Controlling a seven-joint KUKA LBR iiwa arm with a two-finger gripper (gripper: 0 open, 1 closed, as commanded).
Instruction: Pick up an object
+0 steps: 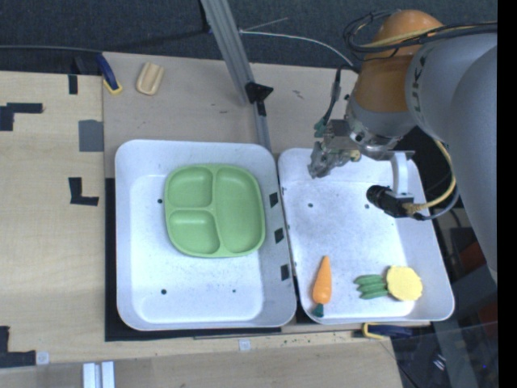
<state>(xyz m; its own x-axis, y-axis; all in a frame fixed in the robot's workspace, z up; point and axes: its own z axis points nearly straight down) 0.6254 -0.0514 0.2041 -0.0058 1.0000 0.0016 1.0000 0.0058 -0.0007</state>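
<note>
No writing, label, brand, number or sign could be read anywhere in the camera view. The black tape marks on the bench, well to the left of the left bin, were plain strips and corner shapes — not letters. The green divided plate in that bin carried no print, and the bin's white floor showed only dark specks. Right of the left bin, the right bin was likewise unmarked — the same held for the carrot and the yellow and green toy lying in it. The arm's orange band bore no legible logo.
</note>
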